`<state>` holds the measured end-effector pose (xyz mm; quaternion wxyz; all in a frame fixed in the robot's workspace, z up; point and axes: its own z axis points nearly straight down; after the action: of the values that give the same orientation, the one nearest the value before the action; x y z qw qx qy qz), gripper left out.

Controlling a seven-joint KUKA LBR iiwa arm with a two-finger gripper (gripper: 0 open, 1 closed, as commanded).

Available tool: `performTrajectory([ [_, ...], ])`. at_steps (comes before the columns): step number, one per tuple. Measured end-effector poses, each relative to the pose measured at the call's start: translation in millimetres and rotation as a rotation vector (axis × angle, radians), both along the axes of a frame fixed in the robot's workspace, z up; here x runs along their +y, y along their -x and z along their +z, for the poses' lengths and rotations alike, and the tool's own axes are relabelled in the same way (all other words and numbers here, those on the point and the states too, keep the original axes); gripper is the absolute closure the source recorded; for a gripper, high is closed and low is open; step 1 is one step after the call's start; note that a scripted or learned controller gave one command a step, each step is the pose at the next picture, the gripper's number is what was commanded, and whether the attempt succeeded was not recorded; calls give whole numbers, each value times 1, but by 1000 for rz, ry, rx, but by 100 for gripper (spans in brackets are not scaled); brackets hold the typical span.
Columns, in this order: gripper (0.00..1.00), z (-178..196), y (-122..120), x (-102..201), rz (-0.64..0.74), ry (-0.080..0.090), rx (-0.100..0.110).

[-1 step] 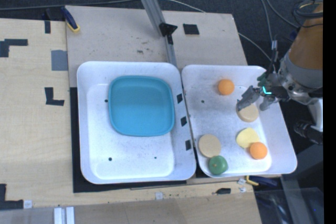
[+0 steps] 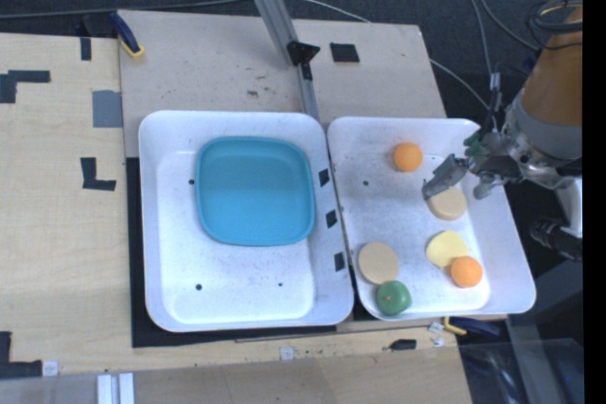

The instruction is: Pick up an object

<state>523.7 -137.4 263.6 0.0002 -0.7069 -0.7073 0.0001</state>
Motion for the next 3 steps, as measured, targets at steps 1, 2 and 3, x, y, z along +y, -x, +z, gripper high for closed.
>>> performTrajectory([
  [1,0,-63,0,-2,0,-1,5],
  [2,0,-113,6,6,0,-1,5],
  [3,0,-174,10,9,0,0,1],
])
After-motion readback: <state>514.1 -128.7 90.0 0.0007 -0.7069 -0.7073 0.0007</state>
